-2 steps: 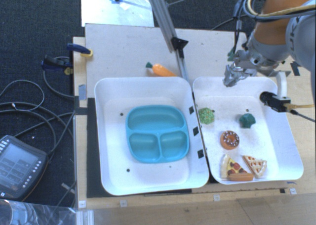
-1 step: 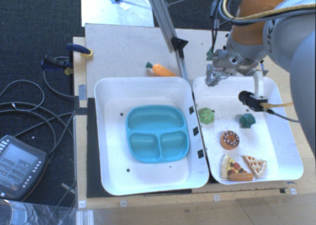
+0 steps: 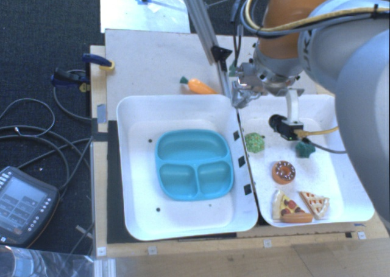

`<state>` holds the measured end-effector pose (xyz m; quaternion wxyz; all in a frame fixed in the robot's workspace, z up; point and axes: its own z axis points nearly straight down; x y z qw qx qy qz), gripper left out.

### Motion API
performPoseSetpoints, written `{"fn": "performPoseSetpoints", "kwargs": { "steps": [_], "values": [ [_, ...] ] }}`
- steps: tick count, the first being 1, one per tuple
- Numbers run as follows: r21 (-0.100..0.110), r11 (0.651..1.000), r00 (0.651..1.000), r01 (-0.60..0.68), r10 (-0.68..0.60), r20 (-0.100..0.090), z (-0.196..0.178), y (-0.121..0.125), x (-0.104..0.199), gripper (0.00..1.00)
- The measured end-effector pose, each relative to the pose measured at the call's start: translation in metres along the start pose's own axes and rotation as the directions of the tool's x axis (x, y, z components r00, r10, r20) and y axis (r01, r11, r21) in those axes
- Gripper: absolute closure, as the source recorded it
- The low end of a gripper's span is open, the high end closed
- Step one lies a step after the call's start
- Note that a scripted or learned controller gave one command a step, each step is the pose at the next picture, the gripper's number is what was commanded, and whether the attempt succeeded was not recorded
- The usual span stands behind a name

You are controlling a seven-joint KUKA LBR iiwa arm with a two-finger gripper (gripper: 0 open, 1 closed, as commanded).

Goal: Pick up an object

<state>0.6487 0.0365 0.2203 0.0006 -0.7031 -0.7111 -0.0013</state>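
Nearest in the right bin [image 3: 359, 212] lay a pizza slice [image 3: 286, 207] and a waffle wedge [image 3: 314, 203], both tips pointing toward the bin's front. Beyond them sat a round brown donut [image 3: 284, 172], then a green broccoli floret [image 3: 255, 143]. The left bin [image 3: 137, 209] held a blue divided plate [image 3: 194, 164]. Farther back, the gripper [image 3: 241, 98] hovered over the bins' shared rim; whether its jaws were spread could not be told. Behind, a toy carrot [image 3: 197, 86] lay lengthwise.

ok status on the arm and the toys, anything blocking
Gripper above bins' divider, holding nothing visible. Broccoli, donut, pizza loose in right bin. Nothing blocking.
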Motion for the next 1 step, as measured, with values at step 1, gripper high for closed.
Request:
{"fn": "performPoseSetpoints", "kwargs": {
  "steps": [1],
  "values": [
    [-0.003,1.000,1.000,0.000,0.000,0.000,-0.0090,0.0145,0.0501,1.00]
  ]
}}
